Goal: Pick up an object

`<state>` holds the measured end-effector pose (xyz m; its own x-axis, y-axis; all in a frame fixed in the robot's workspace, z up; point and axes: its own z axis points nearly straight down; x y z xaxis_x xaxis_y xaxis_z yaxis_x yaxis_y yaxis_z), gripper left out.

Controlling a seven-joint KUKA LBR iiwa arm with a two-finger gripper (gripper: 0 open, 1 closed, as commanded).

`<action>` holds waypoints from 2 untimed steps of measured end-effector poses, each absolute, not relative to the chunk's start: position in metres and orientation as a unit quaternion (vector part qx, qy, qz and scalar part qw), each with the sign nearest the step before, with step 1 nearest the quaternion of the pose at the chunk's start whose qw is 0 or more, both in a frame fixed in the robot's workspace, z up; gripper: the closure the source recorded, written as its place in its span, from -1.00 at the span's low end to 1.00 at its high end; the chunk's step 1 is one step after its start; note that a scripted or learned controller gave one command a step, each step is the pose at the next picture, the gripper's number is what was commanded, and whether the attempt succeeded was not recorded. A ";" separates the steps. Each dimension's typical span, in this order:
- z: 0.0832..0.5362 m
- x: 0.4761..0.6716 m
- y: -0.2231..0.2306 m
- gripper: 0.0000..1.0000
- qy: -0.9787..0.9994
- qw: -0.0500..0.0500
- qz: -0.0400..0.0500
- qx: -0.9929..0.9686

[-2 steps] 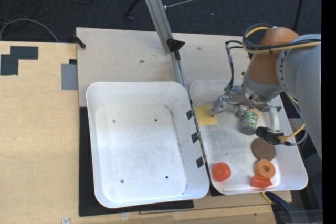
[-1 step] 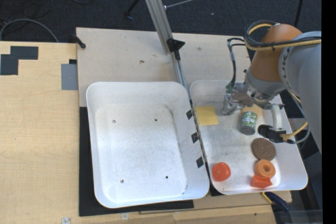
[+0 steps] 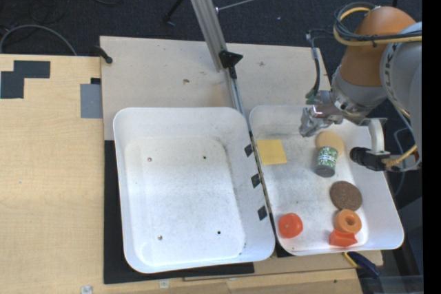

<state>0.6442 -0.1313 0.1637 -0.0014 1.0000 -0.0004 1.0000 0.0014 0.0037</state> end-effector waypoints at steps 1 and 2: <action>0.206 0.645 -0.132 1.00 0.708 0.001 0.001 0.707; 0.207 0.652 -0.082 1.00 0.708 -0.001 0.000 0.706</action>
<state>0.6521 -0.0817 0.2072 -0.0039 1.0000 0.0020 1.0000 0.0039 -0.0008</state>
